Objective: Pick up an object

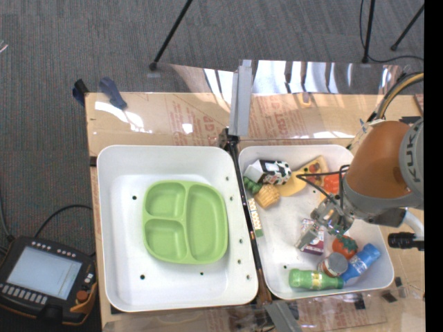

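Care matters here: the jaws of the gripper (313,235), whose opening I cannot tell, should centre on one item in the crowded right bin (277,282).

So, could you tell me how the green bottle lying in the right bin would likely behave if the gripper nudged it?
The green bottle lies on its side, so its round body would probably roll toward the bin wall. It looks like smooth plastic, likely light and a bit slippery. The blue bottle beside it might get bumped.
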Robot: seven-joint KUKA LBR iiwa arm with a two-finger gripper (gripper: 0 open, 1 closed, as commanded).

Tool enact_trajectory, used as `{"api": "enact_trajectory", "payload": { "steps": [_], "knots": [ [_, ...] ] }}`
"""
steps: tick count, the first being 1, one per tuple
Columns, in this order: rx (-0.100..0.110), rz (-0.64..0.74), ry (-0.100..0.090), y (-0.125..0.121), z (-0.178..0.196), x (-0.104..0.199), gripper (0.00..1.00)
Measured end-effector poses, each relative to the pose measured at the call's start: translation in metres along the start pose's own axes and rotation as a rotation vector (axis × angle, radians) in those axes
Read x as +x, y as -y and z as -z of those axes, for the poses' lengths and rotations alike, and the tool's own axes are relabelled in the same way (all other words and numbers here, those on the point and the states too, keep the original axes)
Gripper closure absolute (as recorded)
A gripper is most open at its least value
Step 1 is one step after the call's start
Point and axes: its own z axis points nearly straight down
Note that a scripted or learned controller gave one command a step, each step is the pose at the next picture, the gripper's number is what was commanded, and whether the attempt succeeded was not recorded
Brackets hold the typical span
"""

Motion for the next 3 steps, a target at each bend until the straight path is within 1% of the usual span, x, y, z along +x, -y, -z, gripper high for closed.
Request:
{"api": "enact_trajectory", "payload": {
  "steps": [1, 2, 3],
  "knots": [
    [-0.001, 0.004, 0.0, -0.001, 0.01, 0.0, 1.0],
    [-0.006, -0.237, 0.008, -0.043, 0.137, 0.029, 1.0],
    [-0.003, -0.221, 0.004, -0.1, 0.174, 0.049, 1.0]
  ]
}}
